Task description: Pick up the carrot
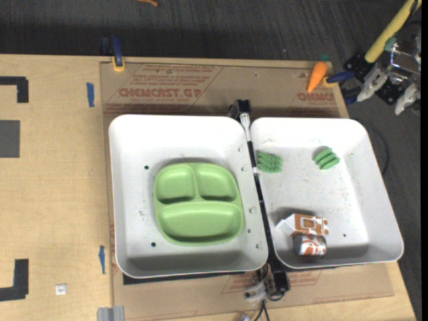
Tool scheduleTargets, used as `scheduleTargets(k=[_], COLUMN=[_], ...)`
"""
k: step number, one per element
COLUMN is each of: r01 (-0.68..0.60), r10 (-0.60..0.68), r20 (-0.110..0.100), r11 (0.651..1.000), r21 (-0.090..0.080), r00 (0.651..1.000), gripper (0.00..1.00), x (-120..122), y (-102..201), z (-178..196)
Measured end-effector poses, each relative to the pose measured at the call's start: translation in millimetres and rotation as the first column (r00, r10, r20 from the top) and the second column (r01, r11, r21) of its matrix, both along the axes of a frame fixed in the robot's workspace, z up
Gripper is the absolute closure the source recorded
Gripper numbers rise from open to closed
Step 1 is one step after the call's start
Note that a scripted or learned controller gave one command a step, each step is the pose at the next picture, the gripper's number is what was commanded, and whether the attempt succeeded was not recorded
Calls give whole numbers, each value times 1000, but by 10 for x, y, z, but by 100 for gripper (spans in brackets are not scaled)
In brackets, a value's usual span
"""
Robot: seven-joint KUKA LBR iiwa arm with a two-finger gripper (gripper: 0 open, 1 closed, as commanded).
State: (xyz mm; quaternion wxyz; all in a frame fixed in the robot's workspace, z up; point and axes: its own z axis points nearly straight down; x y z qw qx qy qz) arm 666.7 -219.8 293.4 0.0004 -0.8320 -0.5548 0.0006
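The carrot (317, 75) lies on the cardboard beyond the right bin (374, 179), near the frame's upper right, just beside a blue clamp (339, 78). My gripper (394, 79) hangs at the far right edge; I cannot tell how it stands. Green pieces (326, 158) and a carton (306, 234) sit in that bin.

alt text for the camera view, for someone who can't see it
An orange carrot lies on the cardboard beyond the right bin, with the gripper at the frame's upper right. The left bin holds a green divided plate; the right holds two green pieces and small cartons.
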Motion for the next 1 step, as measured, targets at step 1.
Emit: scheduleTargets(k=[1], r01=[0], r10=[0], r20=[0], r11=[1000], r21=[0], r00=[1000], gripper=[0], x=[0], y=[0], z=[0])
